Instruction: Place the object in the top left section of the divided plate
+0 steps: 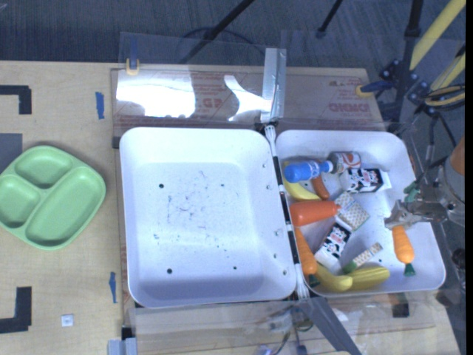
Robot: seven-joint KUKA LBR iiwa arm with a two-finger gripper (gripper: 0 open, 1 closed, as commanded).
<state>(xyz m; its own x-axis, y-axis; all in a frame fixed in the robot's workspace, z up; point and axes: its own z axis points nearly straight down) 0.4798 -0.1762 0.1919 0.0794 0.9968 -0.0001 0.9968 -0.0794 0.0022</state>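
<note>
The green divided plate [50, 196] lies on the wooden bench at the far left, outside both bins, and holds nothing. My gripper [411, 210] hangs over the right side of the right bin [389, 145], far from the plate. Just below it lies a small orange carrot [403, 246] with a green tip. I see nothing clearly held in the gripper.
The right bin also holds a blue bottle [305, 171], two yellow bananas [352, 278], a large carrot [315, 212], black-and-white cartons [334, 244] and a wafer [352, 213]. The left bin [199, 213] lies between this pile and the plate. A clear screen [194, 87] stands behind the bins.
</note>
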